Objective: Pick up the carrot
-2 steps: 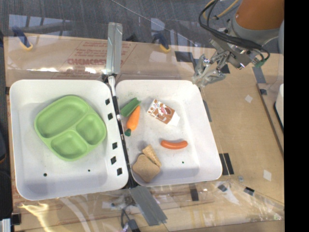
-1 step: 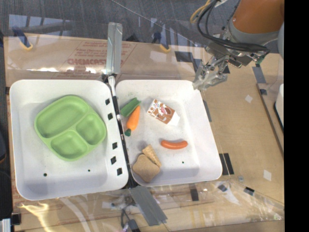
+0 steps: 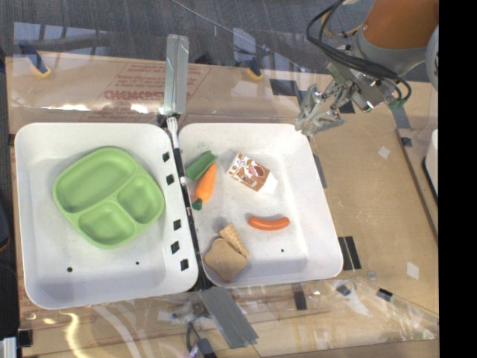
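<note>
While the gripper hangs over the right bin's far corner, fingers spread and holding nothing, the carrot lies by that bin's left wall; well apart.

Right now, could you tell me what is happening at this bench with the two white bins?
The grey arm's two-finger gripper hangs above the far right corner of the right white bin, with nothing between its fingers. The orange carrot with green top it is meant to pick up lies untouched at that bin's left side, near the divider. In the same bin lie a small printed snack packet, an orange sausage and brown bread slices. A green divided plate sits in the left white bin.
</note>
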{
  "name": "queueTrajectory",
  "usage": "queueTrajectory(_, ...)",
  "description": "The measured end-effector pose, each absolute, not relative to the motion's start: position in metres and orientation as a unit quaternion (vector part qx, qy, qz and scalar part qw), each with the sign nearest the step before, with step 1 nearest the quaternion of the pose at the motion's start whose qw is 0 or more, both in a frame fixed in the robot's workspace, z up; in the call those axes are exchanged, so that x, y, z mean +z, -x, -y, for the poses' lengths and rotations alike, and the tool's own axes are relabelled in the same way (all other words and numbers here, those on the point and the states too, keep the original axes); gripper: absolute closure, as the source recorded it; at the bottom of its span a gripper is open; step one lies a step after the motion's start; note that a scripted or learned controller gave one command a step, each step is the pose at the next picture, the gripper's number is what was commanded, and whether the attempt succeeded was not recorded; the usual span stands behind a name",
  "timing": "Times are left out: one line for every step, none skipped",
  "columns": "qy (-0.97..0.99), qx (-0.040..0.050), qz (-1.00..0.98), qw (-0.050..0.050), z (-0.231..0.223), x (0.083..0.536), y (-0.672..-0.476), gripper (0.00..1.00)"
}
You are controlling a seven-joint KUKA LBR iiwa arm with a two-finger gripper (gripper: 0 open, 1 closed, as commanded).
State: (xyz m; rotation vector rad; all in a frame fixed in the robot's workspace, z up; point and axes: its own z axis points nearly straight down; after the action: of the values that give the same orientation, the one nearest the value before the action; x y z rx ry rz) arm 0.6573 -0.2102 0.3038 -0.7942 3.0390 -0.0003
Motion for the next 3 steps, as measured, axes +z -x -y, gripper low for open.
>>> queueTrajectory(0.143, -0.0013, -0.990, 0.002, 0.211, 0.317, -0.656, 1.00)
queueTrajectory(0.309, 0.0003, -0.951, 0.000, 0.208, 0.272, -0.658, 1.00)
queueTrajectory(0.407, -0.0012, -0.914, 0.002, 0.208, 0.304, -0.658, 1.00)
